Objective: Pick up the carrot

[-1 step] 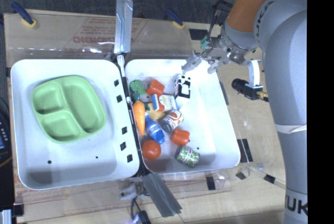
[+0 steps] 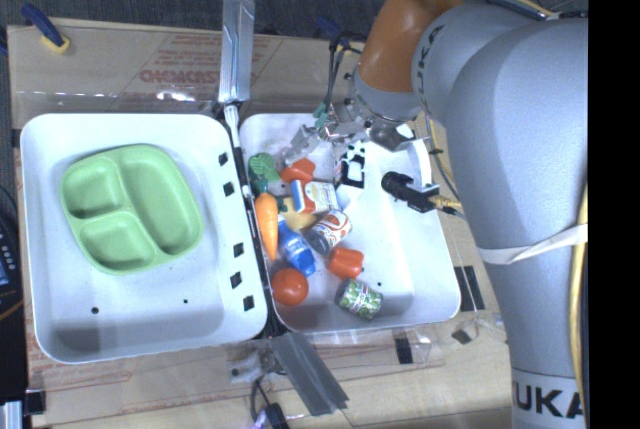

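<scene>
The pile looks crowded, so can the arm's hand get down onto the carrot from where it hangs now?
Probably yes: the carrot lies uncovered on top along the right bin's left wall. That wall and a blue item crowd its sides, leaving little room for the hand.

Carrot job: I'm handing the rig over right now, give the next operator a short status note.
Pincer: over the far end of the right bin, among the clutter; no carrot between its fingers.
Carrot: lying along the right bin's left wall, beside the divider, a red tomato just past its near end.
Left bin: carries a green divided tray.
Done: nothing lifted yet.
Left: move the pincer to the carrot, grasp, lift.
</scene>
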Controlling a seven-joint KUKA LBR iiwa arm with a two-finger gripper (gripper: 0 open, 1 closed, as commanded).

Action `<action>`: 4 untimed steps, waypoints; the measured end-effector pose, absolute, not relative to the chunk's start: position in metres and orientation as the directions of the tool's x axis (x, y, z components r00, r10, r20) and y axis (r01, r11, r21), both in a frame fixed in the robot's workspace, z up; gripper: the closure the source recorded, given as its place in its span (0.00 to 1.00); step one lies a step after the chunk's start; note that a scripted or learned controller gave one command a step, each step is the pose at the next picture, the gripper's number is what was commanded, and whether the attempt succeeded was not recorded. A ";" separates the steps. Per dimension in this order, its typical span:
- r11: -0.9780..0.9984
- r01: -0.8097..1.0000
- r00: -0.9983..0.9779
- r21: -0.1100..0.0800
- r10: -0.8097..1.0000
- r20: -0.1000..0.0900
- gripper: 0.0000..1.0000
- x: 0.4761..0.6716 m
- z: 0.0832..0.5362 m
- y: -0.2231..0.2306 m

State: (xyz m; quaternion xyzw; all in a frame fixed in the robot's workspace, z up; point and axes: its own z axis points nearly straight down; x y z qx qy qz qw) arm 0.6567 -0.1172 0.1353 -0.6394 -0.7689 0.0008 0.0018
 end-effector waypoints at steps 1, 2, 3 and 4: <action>0.389 0.921 -0.389 -0.003 0.921 0.002 0.00 0.628 0.193 -0.042; 0.491 0.871 -0.490 -0.003 0.871 0.002 0.00 0.521 0.191 0.031; 0.774 0.633 -0.774 -0.002 0.633 0.002 0.00 0.482 0.208 -0.029; 0.809 0.588 -0.809 -0.001 0.588 0.001 0.00 0.621 0.191 -0.011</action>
